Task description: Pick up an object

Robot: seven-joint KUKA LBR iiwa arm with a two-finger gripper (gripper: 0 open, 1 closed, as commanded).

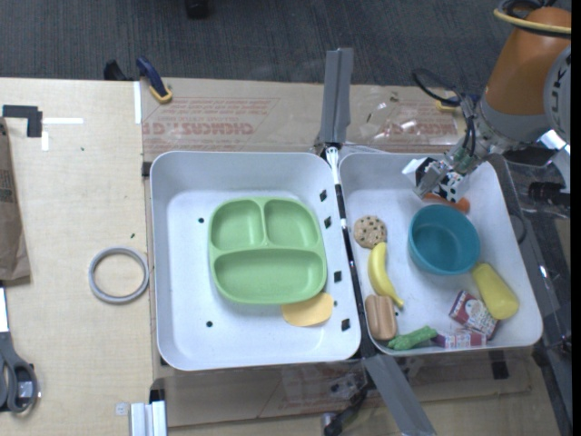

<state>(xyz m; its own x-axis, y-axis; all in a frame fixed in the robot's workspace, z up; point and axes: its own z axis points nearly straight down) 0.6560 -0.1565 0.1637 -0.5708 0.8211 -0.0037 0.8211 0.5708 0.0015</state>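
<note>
Toys lie at the near end of the right bin (508, 198): a green pea pod (413, 339), a brown hot dog (379, 316), a small red box (472, 314) and a yellow block (495, 291). All look like smooth plastic or card, light and stiff. A little farther in, a curved yellow banana (383, 273) lies just left of a round blue bowl (443, 239). A brown cookie (369, 232) with dark spots sits just past the banana.

In the left bin (172, 243) there is a green tray (268, 249) with three parts and a flat yellow chip (309, 312) touching its near edge.

At the far end of the right bin, the tool (445, 178) hangs low over something small, white with black spots, with a bit of orange (463, 204) beside it. I cannot tell if the tool is spread or pinching it.

I think the banana would be an easy pick: it is light and hard, but smooth, so it could slip. Taking it across the thin middle looks best. The bowl is wide, so only its rim would fit.

A grey ring (118, 273) lies on the surface (73, 207) to the left.
</note>
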